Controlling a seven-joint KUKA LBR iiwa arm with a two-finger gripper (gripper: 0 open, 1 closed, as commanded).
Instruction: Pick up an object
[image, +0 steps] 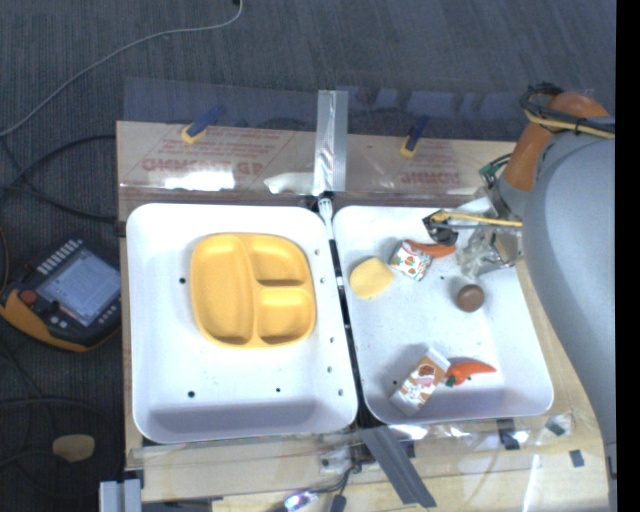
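Orange carrot (432, 251) under gripper (478, 250), right bin (520, 330) far side | finger state: cannot tell | risk: printed cup (409, 260) touching carrot blocks fingers, grasp slips.

A robotics lab or test cell is indicated rather than a home or shop. Two shallow white bins (240, 420) are mounted side by side on a plywood bench (225, 160) in the middle of the frame, with clear sheeting taped along its upper edge. A handheld control pendant (62, 293) with a screen is seen on the dark carpet (60, 90) at the left edge, and loose cables (120, 48) are trailed across the floor in the upper left. A grey industrial arm (580, 240) with an orange band is seen at the right edge.
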